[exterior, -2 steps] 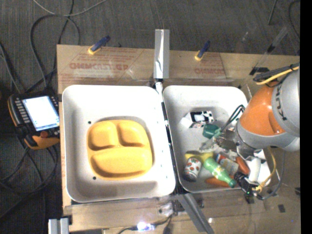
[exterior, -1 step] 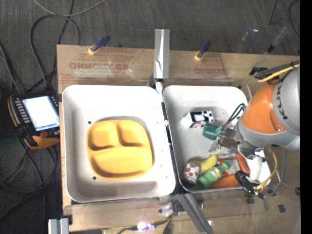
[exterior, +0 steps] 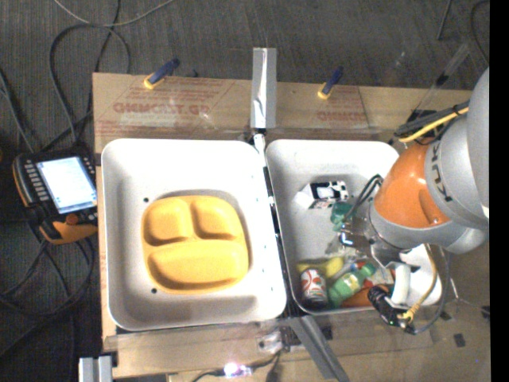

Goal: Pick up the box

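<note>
The box [exterior: 328, 191] is small, white with black print, and lies in the upper middle of the right bin [exterior: 294, 165]. My gripper [exterior: 348, 234] hangs under the orange band of the arm [exterior: 407, 194], just below and right of the box, above a pile of items. A green object [exterior: 342, 212] sits between the box and the gripper. The arm's body hides the right side of this bin.
At the right bin's front lie a red and white can [exterior: 312, 285], a green item [exterior: 347, 285], a yellow item [exterior: 334, 264] and an orange one [exterior: 362, 297]. The left bin [exterior: 119, 213] holds a yellow divided plate [exterior: 195, 241].
</note>
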`<control>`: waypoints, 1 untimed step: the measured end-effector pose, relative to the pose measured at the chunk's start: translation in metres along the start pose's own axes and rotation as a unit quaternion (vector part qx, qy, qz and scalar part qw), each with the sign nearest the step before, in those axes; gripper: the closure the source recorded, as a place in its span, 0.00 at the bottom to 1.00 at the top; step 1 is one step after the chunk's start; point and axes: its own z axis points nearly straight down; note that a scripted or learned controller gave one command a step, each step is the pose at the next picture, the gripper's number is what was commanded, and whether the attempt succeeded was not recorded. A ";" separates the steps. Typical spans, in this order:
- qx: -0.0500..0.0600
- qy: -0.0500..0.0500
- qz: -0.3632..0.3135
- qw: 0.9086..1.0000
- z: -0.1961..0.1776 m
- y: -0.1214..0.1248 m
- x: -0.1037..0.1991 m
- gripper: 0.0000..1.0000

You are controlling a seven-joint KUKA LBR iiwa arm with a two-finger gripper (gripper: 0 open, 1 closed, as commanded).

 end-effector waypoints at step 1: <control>0.015 0.003 0.033 0.999 -0.091 -0.020 0.065 1.00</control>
